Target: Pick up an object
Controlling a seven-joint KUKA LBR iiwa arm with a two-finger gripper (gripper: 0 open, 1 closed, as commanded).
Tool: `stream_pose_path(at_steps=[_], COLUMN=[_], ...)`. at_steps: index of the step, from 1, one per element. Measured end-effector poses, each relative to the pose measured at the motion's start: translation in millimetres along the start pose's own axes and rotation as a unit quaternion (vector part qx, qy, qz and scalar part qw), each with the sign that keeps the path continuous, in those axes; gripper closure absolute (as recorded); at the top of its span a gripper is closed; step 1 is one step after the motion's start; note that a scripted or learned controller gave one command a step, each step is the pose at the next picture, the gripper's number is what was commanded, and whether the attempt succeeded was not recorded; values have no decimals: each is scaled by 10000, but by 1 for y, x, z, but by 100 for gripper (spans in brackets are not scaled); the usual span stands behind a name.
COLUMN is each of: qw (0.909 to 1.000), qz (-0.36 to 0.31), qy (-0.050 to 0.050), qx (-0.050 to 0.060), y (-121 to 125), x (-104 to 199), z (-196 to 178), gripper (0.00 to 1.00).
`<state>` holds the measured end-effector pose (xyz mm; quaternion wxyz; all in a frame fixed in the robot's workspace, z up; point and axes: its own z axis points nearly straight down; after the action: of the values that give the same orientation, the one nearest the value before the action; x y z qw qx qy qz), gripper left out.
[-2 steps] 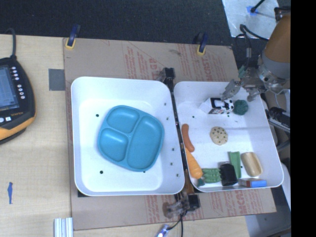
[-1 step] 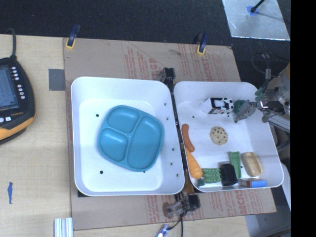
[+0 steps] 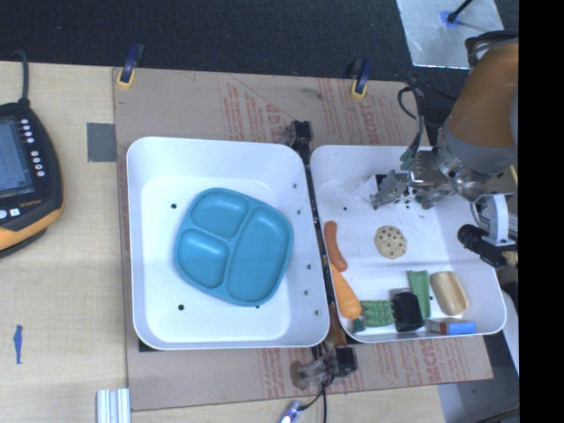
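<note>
The right bin [image 3: 345, 160] holds several small items. A round speckled cookie [image 3: 390, 241] lies near its middle. Along its left wall lie a red sausage [image 3: 334, 245] and an orange carrot [image 3: 346, 294]. At the front edge sit a green block [image 3: 376, 313], a black object [image 3: 406, 311], a green strip [image 3: 419, 289], a tan bread roll [image 3: 448, 292] and a blue marker [image 3: 452, 328]. My gripper [image 3: 407, 192] hangs low over the bin's back part, behind the cookie and apart from it. Nothing shows in its grasp.
The left bin [image 3: 148, 161] holds a blue divided plate [image 3: 233, 246]. A black and orange teach pendant [image 3: 22, 174] lies on the bench at far left. Clamps [image 3: 129, 65] pin the cardboard's back edge. The arm's orange band [image 3: 486, 95] looms over the right bin's back right corner.
</note>
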<state>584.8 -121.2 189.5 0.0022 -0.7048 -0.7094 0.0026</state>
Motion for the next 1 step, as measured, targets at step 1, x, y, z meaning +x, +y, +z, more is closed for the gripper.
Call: stream_pose_path(at_steps=[1], qw=[10000], qz=[-3], qy=[-5], qx=[-2], y=[42], x=[-12], z=[99], gripper=[0])
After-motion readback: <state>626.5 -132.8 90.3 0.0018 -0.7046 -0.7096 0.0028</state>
